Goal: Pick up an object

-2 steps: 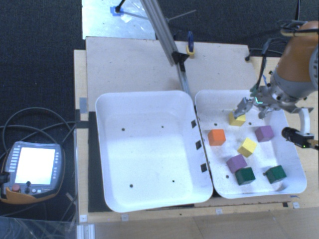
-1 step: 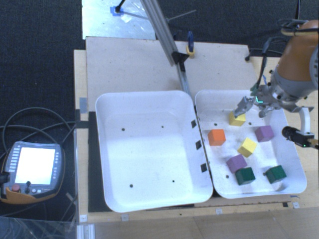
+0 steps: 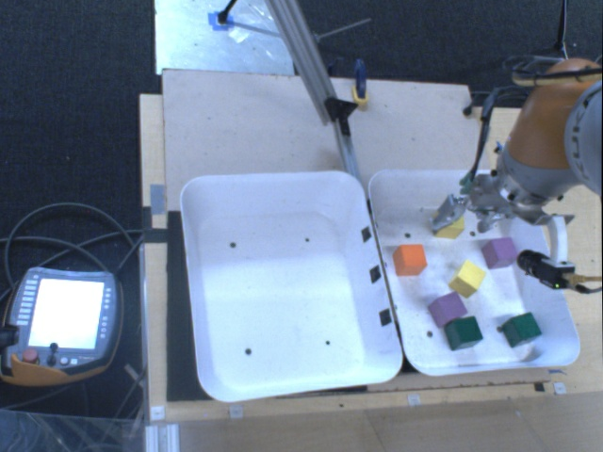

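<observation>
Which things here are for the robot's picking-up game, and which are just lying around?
For the job:
gripper
yellow block under it
orange block
purple blocks
green blocks
right bin

Just lying about:
left bin
control pad
clamp

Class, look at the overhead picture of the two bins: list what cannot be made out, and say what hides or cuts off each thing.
- Gripper: finger state unclear, small and seen from above in the camera view.
- Yellow block under the gripper: partly covered by it; grasp unclear.
- Arm: cut off by the right edge.
- Pendant screen: glare, unreadable.
- Metal pole: top cut off by the upper edge.
</observation>
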### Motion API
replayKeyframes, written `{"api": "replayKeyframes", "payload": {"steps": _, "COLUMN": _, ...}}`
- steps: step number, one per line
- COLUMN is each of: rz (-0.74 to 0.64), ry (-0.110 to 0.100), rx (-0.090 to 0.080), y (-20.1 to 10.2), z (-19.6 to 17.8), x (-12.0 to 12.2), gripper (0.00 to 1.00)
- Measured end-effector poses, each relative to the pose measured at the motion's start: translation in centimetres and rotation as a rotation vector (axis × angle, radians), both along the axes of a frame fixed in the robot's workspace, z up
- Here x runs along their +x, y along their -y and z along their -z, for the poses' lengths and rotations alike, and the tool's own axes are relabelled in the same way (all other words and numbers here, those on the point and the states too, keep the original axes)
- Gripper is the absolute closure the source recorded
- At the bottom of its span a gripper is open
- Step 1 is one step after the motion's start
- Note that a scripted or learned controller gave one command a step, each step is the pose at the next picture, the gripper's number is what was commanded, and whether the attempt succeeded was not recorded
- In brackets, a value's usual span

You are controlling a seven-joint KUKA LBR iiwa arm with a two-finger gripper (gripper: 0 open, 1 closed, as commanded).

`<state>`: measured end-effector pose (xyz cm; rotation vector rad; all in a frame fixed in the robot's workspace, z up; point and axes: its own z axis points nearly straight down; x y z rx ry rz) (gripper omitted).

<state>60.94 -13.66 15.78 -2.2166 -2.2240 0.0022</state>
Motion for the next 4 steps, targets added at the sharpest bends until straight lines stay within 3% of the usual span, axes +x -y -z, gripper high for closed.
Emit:
{"api": "replayKeyframes", "payload": {"steps": 1, "rz": -0.003, "ry": -0.001, "rx": 0.001, "y": -0.5, "z": 5.3, "x": 0.9, "gripper": 0.0}}
{"api": "replayKeyframes", "payload": {"steps": 2, "rz": -0.001, "ry": 0.003, "rx": -0.001, "y": -0.5, "z": 6.7, "x": 1.0, "gripper": 0.0}}
{"api": "replayKeyframes", "payload": {"steps": 3, "rz": -0.003, "ry": 0.007, "rx": -0.002, "y": -0.4, "z": 5.5, "x": 1.1, "gripper": 1.0}}
{"api": "replayKeyframes", "payload": {"steps": 4, "rz": -0.002, "ry": 0.009, "rx": -0.001, "y": -1.0, "z": -0.6, "x": 0.8, "gripper": 1.0}}
